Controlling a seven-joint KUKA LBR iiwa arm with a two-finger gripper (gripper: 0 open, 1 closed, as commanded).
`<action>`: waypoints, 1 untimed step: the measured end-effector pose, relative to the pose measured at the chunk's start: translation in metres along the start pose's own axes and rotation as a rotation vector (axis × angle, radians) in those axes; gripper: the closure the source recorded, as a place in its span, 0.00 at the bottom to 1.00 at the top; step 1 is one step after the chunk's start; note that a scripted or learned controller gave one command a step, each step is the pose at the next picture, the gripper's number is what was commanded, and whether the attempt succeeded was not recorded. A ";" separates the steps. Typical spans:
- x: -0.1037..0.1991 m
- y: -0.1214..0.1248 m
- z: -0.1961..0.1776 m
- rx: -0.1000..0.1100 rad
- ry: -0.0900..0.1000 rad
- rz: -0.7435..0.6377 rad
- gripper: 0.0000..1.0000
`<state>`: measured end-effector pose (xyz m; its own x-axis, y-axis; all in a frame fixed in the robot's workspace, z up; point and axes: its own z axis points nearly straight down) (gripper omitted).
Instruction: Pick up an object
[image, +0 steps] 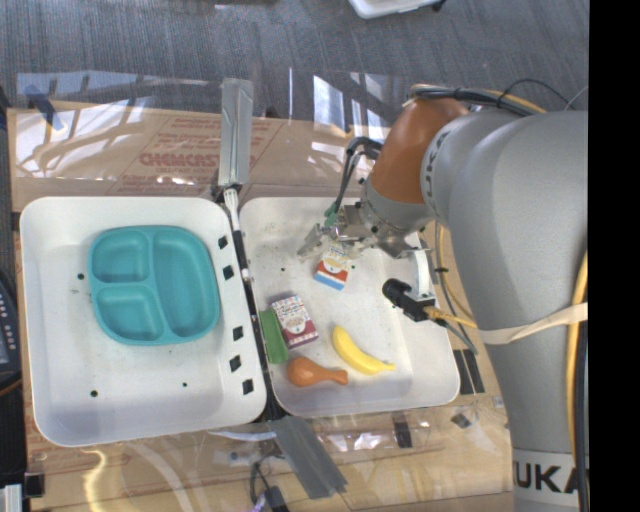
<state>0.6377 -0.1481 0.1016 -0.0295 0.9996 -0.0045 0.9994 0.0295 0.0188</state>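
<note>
My gripper (330, 238) hangs low over the back of the right bin (430, 375), its metal fingers spread just above a small white, red and blue carton (332, 271). Nothing sits between the fingers. Further forward in the same bin lie a red and white box (294, 320) beside a green bar (273, 336), a yellow banana (360, 352) and an orange-brown drumstick (316, 374).
The left bin (50, 400) holds a teal divided plate (155, 282). A black ridge with clips (240, 300) separates the two bins. My grey arm with its orange band (415, 150) fills the right side, over the right bin's far edge.
</note>
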 end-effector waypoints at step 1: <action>-0.016 -0.019 -0.021 0.019 0.004 -0.079 0.00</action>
<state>0.6185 -0.1641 0.1225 -0.1082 0.9941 -0.0008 0.9941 0.1082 -0.0007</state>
